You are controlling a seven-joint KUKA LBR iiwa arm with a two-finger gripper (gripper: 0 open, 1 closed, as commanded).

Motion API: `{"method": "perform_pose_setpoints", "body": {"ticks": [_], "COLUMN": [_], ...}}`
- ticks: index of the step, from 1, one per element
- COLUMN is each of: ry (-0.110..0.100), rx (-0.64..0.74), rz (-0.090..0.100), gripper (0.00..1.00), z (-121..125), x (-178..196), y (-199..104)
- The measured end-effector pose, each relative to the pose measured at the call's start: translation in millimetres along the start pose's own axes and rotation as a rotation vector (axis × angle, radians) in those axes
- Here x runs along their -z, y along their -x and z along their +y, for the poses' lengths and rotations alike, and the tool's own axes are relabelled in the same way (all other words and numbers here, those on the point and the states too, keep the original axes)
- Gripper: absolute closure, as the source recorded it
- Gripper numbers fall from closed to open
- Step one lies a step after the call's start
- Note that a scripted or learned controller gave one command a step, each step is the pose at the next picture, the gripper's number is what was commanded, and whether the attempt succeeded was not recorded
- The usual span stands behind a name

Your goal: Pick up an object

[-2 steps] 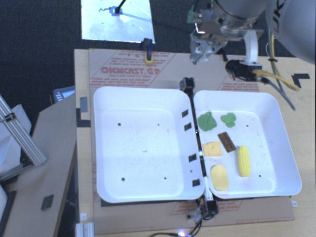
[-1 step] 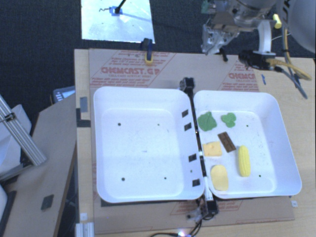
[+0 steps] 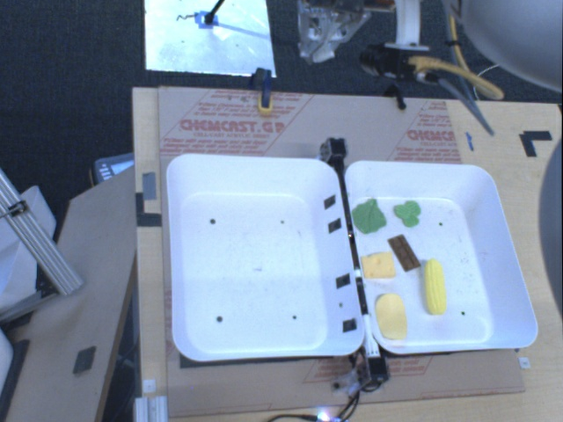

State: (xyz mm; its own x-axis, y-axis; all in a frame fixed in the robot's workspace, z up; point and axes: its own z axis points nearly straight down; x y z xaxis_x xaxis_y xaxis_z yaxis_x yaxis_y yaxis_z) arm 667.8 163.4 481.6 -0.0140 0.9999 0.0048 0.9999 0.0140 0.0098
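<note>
The right bin (image 3: pixel 508 251) holds several small toy foods. Two green leafy pieces (image 3: pixel 369 215) (image 3: pixel 406 211) lie near its back left. Below them sit a brown block (image 3: pixel 404 252) and a pale yellow square (image 3: pixel 379 265). A yellow corn cob (image 3: pixel 435 286) lies upright to their right, and a yellow oval piece (image 3: pixel 391 316) rests by the front left corner. My gripper (image 3: pixel 324 35) hangs high at the top of the view, beyond the back edge of the bench and well apart from every object.
The left bin (image 3: pixel 189 236) stands beside the right one, joined by a black clip strip (image 3: pixel 345 244). A shiny metal plate (image 3: pixel 208 23) lies beyond the bench. A yellow clamp (image 3: pixel 264 104) sits at the back edge. Yellow cables (image 3: pixel 457 73) trail from the arm.
</note>
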Motion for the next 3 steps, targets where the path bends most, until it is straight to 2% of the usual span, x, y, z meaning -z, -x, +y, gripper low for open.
{"method": "perform_pose_setpoints", "body": {"ticks": [2,3], "ry": [-0.009,-0.013], "rx": [-0.016,-0.018], "rz": [-0.006,-0.006], "gripper": [1.00,1.00], "z": [-1,-33], "x": [-49,-96], "y": [86,147]}}
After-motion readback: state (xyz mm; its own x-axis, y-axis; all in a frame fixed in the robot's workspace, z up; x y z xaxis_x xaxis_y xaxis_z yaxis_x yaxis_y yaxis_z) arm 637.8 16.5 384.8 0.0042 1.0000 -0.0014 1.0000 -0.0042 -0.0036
